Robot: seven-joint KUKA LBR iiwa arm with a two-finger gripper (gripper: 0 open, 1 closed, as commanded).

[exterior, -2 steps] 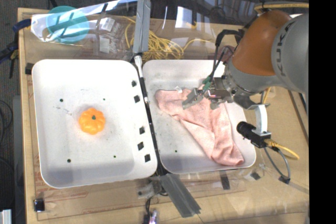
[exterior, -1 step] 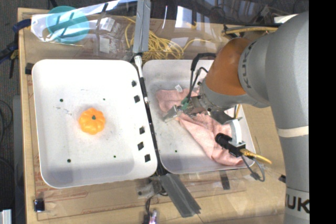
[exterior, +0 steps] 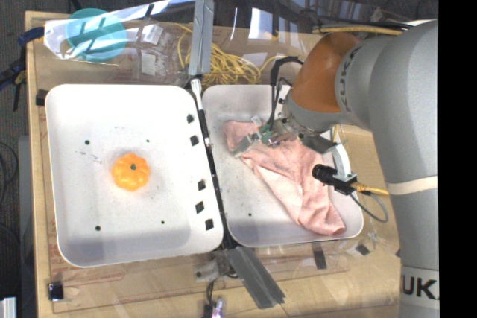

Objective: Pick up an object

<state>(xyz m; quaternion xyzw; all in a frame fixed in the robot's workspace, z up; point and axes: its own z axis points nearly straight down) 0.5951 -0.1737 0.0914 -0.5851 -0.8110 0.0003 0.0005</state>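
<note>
The pink cloth (exterior: 298, 182) lies crumpled in the right bin (exterior: 246, 231), spread from its upper middle down toward the lower right corner, so there are plenty of raised folds to catch. I have the gripper (exterior: 262, 136) down on the cloth's upper left edge, right where the fabric bunches up. Whether it has closed on the cloth, I cannot tell from this slant; the wrist hides too much. The arm (exterior: 395, 108) reaches in from the right and leans low over that bin, which suits a try at the cloth. Over in the left bin (exterior: 74, 234) a small orange pumpkin (exterior: 131, 171) sits alone near the middle, well apart from us. Behind the bins, yellow cable (exterior: 223, 67) and a clear plastic bag (exterior: 119, 37) rest on the bench.
</note>
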